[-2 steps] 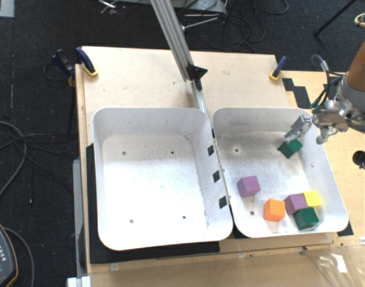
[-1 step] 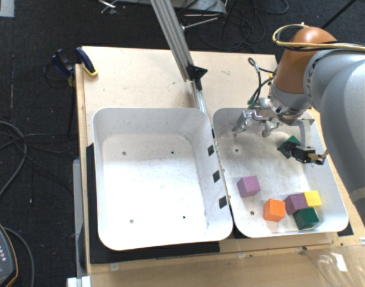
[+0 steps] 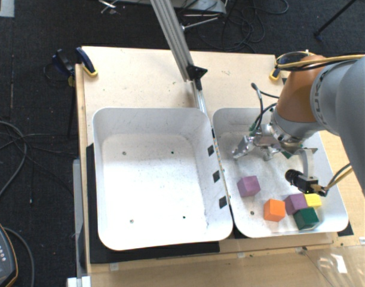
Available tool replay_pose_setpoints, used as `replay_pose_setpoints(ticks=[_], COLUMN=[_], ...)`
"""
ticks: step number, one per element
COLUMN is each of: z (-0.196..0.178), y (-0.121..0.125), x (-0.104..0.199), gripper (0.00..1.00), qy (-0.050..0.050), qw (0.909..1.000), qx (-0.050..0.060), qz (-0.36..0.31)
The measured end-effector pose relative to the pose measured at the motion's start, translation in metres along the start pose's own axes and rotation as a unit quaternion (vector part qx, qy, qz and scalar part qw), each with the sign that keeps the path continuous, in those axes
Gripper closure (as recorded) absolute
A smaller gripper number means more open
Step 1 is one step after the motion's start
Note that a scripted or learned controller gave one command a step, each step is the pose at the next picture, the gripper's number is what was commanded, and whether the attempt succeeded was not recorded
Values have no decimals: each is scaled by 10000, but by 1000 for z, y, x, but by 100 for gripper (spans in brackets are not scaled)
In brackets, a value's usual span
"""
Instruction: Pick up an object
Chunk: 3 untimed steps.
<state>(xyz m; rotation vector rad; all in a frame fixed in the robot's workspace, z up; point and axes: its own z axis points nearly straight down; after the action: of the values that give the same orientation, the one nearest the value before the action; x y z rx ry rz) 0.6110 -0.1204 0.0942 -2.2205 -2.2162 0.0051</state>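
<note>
Over right bin: your gripper [image 3: 249,148] hangs above the floor; whether it is released or clenched, you cannot tell.
Nearest: purple cube [image 3: 248,186], just below the gripper, apart, sitting skewed.
Front corner: orange cube [image 3: 275,210], second purple cube [image 3: 296,201], yellow cube [image 3: 313,200], green cube [image 3: 306,218], clustered.
Left bin [image 3: 110,130]: on your tabletop [image 3: 134,76].

Robotics lab: wooden bench [image 3: 140,76] w/ white bins [image 3: 110,130], loose cables [image 3: 254,11] on dark carpet.

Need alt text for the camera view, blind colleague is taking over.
The gripper hangs over the right bin, above a purple cube. Orange, purple, yellow and green cubes cluster in its near right corner.
</note>
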Motion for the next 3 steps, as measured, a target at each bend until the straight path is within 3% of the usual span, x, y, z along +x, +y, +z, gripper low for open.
replay_pose_setpoints(ticks=[1, 2, 3], z=[-2, -64, 1], y=[-102, -115, -120], x=[15, -35, 13], gripper=[0, 0, 0], qy=[-1, -26, -8], qw=[10000, 10000, 10000], qx=[-25, -57, -48], qz=[1, 15, -36])
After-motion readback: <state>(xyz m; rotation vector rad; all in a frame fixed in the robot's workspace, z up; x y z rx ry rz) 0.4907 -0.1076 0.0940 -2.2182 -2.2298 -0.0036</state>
